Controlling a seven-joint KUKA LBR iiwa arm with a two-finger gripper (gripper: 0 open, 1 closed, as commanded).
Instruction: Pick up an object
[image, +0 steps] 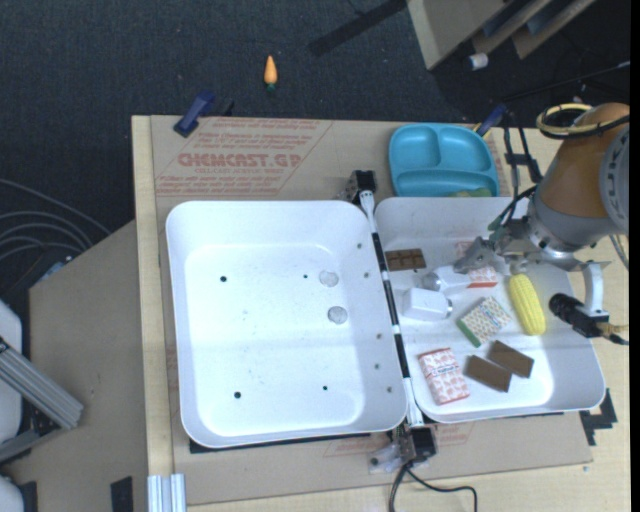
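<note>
Nearest the camera, along the right bin (580, 395)'s front edge, a red-and-white packet (442, 375) is seen beside two brown bars (498, 365). Just behind them, a green patterned packet (484, 320) lies next to a yellow corn cob (526, 303), with white pieces (428, 303) to their left. A further brown bar (405, 261) is set near the divider. The end effector (482, 262) is lowered into the bin's far part, above a red-printed wrapper (482, 276); whether it is open or closed cannot be told. The left bin (200, 300) is placed alongside. Farthest back on the worktop (250, 160), a blue divided tray (442, 160) is seen.
</note>
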